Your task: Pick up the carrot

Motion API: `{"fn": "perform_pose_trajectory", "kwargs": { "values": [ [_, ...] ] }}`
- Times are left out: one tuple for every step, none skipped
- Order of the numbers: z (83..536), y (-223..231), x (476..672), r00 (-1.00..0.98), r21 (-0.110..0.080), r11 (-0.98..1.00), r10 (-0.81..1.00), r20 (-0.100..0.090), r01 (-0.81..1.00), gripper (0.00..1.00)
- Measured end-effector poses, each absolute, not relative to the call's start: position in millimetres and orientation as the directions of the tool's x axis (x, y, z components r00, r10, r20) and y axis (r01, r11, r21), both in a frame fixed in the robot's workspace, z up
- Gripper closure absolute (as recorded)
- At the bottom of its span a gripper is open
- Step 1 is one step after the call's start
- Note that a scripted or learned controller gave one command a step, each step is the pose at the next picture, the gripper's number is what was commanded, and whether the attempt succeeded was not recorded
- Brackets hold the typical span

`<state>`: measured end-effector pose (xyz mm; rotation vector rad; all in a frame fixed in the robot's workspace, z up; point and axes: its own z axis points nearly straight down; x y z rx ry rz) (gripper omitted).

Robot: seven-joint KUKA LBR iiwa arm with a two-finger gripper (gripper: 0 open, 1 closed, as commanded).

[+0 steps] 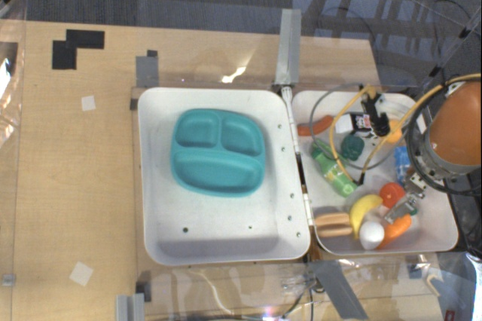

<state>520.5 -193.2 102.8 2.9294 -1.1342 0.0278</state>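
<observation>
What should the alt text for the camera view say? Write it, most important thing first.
The robot arm reaches from the right over the right bin, which holds a carrot, banana, white egg, hot dog and green bottle. The left bin holds a teal divided plate.

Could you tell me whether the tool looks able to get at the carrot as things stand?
Probably yes: the tool hangs just above the carrot, whose top is uncovered, though the white egg and the yellow lemon crowd its left end.
</observation>
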Motion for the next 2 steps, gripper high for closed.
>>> {"fn": "perform_pose_trajectory", "kwargs": {
  "values": [
    [87, -184, 526.8, 0.946, -0.004, -0.946, -0.323, 0.011, -0.323, 0.00],
    [94, -183, 507.5, 0.969, -0.021, -0.970, -0.243, 0.041, -0.242, 0.00]
  ]
}}
